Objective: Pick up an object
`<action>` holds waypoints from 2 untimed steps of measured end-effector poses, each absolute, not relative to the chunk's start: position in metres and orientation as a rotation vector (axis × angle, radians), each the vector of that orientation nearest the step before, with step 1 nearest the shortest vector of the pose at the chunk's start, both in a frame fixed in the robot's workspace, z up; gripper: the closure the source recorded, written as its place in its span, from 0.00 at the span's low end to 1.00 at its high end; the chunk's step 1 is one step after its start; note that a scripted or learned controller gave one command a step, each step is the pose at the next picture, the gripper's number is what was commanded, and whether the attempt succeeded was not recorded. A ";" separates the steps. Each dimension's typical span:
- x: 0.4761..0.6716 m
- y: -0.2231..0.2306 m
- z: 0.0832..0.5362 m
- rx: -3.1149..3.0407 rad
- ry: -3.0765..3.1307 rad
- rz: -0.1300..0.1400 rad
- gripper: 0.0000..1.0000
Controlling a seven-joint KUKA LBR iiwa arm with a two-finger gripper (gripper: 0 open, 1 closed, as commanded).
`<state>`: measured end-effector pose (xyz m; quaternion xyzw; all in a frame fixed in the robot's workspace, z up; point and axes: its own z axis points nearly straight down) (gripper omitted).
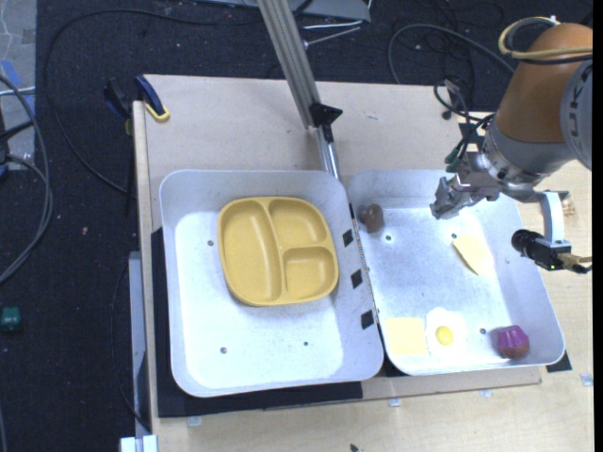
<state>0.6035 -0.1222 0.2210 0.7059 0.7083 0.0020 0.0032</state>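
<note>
The end effector (450, 201) is seen above the upper part of the right bin (528, 281), near a pale yellow wedge (472, 253); whether it is spread or pressed together cannot be told, and nothing is seen gripped in it. In that bin a brown piece (372, 217), a yellow square (407, 336), a fried egg (444, 330) and a purple object (512, 341) are spread, while a yellow divided plate (278, 250) is set in the left bin (198, 337) on the table (226, 125).

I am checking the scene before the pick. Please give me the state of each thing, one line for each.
gripper: above the right bin, holding nothing
plate: upright in the left bin
brown ball: loose, right bin's far left corner
cheese wedge: flat, right bin
cheese square: flat, beside the egg
egg: flat
purple item: near right corner
</note>
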 end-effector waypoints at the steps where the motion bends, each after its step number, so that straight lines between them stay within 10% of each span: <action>1: 0.604 -0.122 0.213 2.218 2.224 -0.001 1.00; 2: 0.608 -0.068 0.207 2.214 2.230 0.000 1.00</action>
